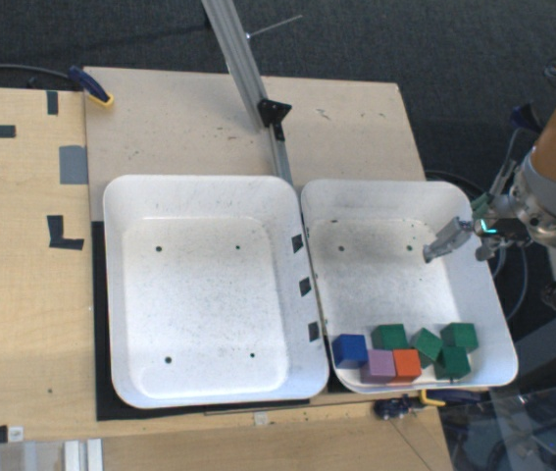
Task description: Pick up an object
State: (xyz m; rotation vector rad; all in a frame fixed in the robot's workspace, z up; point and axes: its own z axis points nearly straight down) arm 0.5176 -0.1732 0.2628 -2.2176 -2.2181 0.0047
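Several small blocks lie clustered in the near corner of the right bin (376, 204): a blue cube (350, 349), a purple cube (381, 364), an orange cube (407, 363) and several green blocks (441, 347). My gripper (462, 243) hangs above the right bin's right rim, well behind the blocks and apart from them. It looks open, with one grey finger (442, 238) slanting down to the left and nothing between the fingers.
The left bin (199, 283) sits beside the right one, their rims touching. A slanted metal pole (243, 57) rises behind the bins. Cables hang near the arm at the right edge of the bench.
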